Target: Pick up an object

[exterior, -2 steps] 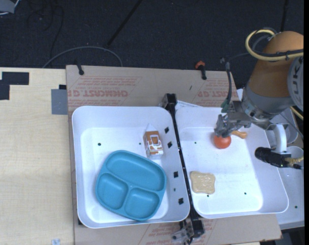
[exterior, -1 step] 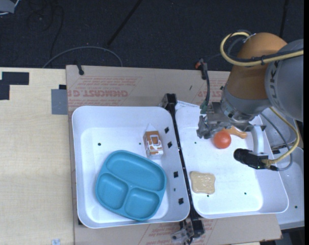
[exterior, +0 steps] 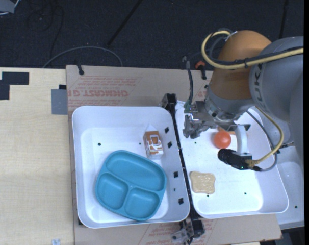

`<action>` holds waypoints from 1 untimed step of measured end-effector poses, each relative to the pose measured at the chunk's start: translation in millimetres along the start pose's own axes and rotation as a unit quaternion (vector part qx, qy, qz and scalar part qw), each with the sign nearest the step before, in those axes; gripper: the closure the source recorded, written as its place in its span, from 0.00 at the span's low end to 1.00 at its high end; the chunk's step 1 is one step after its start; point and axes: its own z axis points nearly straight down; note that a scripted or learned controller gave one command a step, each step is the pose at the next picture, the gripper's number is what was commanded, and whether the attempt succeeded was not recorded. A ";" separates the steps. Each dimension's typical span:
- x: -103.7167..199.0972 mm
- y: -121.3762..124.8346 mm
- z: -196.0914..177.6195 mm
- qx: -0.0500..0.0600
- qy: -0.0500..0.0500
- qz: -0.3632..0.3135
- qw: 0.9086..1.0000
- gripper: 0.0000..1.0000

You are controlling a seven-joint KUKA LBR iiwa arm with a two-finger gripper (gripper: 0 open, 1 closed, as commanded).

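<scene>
So the grey arm's two-finger gripper [exterior: 191, 128] hangs over the right white bin [exterior: 256, 200], near its upper left corner. Can't really tell how the gripper's set, too dark there. Small round orange ball [exterior: 223, 139] sits just beside it; flat tan toast-like slice [exterior: 202, 182] lies nearer the front.

A pale wooden bench [exterior: 27, 157] carries a flat sheet of brown cardboard [exterior: 119, 88] printed with red letters. On the cardboard two shallow white bins sit side by side, touching along a black clipped seam: the left bin [exterior: 85, 137] and the right bin [exterior: 256, 200].
</scene>
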 end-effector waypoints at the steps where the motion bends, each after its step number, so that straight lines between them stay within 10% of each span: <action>1: 44.0 4.2 0.7 0.000 0.000 0.000 1.000 1.00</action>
